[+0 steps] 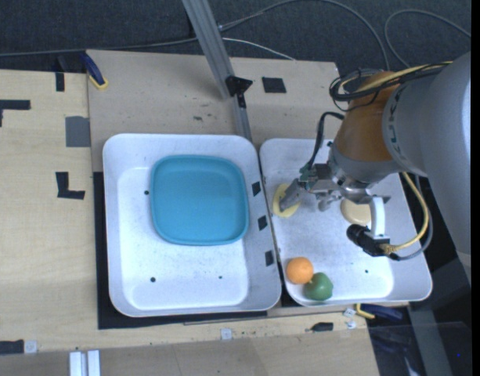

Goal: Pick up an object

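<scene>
Just left of the claw (312, 188), a yellow banana-like piece (285, 200) lies against the right bin's (412, 287) left wall. Nearer the camera, open floor separates the claw from an orange ball (300, 270) touching a green one (319, 287); whether the claw is apart or together is unclear. Far left, a blue plate (199, 199) occupies the other bin (126, 288).

Plastic, wood and metal on my bench

I see two white bins (122, 210) of smooth, slightly glossy plastic, a matt blue plate (199, 199) that looks like plastic, a pale bench top (36, 210) with wood grain, a brushed metal bar (212, 41), and the arm (427, 124) with its matt grey shell.
</scene>
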